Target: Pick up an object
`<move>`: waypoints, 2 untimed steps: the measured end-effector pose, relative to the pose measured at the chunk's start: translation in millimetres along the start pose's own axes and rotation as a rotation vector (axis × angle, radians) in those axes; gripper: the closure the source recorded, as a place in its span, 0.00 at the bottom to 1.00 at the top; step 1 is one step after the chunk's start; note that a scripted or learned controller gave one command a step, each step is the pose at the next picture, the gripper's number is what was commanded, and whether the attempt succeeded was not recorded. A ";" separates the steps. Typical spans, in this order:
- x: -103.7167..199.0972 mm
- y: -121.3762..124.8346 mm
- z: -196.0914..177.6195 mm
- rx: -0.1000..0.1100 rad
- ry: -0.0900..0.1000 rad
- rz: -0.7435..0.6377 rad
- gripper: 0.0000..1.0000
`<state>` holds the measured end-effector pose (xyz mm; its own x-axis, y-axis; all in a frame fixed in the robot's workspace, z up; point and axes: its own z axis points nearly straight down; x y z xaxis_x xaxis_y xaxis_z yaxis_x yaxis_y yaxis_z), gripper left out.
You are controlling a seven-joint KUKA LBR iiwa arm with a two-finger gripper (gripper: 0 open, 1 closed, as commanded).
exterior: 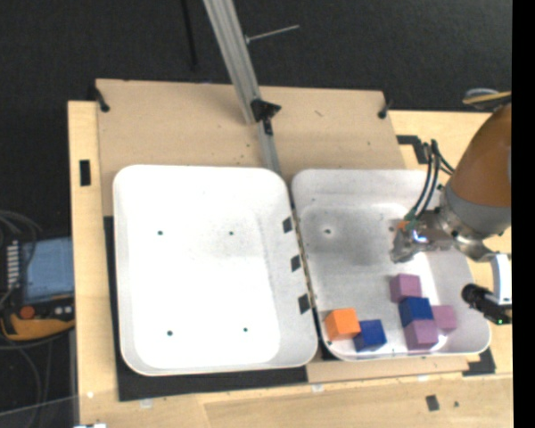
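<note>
Hovering over the right bin (357,194), near its right wall: gripper (403,246), hanging from the grey wrist under the orange band of the arm (481,172). Carrying nothing visible between its tips. Lying below the gripper, toward the bin's near edge: a purple block (406,286) closest, just under and slightly right of it; a dark blue block (415,309) touching that one from below; another purple block (421,333) further down; a pink-purple block (445,317) to their right. Sitting down and left of the gripper, well apart from it: an orange block (342,323) with a blue block (371,334) just beside. Lying far left of the gripper: the left bin (205,266)
</note>
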<state>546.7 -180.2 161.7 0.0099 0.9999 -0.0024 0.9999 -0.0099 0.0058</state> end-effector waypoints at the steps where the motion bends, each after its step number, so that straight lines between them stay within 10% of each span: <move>1: 8.9 1.7 -54.4 -0.002 0.000 -0.013 1.00; 2: 7.4 3.8 -105.9 -0.002 0.000 -0.014 1.00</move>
<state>549.9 -172.6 267.6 -0.0040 1.0000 -0.0028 1.0000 0.0040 0.0077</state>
